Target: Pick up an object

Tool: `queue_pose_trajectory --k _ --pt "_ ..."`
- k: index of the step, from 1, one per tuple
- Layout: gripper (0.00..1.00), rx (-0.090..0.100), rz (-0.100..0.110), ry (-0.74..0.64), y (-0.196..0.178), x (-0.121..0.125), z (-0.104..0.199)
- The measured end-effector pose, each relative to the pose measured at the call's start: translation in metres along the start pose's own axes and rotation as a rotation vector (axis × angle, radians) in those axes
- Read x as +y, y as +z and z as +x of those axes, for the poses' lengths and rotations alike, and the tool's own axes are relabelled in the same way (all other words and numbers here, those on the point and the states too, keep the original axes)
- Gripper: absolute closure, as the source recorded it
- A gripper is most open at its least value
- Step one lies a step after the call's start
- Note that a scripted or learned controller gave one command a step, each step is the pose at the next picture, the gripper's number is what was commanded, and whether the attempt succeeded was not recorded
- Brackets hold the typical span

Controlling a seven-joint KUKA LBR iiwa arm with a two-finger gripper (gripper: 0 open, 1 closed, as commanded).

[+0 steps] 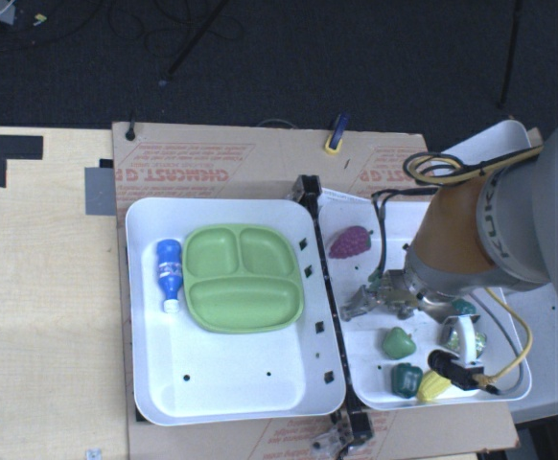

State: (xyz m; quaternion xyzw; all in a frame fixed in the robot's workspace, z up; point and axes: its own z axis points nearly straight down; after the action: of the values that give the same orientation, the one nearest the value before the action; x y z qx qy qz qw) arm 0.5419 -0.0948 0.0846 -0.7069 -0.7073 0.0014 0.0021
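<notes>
My gripper (367, 297) hangs low over the middle of the right bin (375, 399), reaching in from the right under the grey and orange arm. A purple lumpy object (350, 241) lies above and left of it. A small green object (397, 341) sits just below and right of it, apart from the gripper. Nearer the front edge lie a teal block (406, 380) and a yellow object (434, 387) side by side. Nothing is visibly held.
The left bin (154, 372) holds a green divided plate (242, 278) and a blue bottle (169, 273) lying along the plate's left side. A black divider (323, 295) separates the two bins. The arm covers the right bin's right part.
</notes>
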Motion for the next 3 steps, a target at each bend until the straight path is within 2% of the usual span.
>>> queue_pose_trajectory --k 1,2,3 --pt "1.0 0.001 0.001 0.008 -0.012 0.0 -0.002" --pt "1.0 -0.001 -0.007 0.001 -0.074 0.005 -0.002" --pt "1.0 -0.001 -0.006 0.0 -0.129 -0.005 -0.002"
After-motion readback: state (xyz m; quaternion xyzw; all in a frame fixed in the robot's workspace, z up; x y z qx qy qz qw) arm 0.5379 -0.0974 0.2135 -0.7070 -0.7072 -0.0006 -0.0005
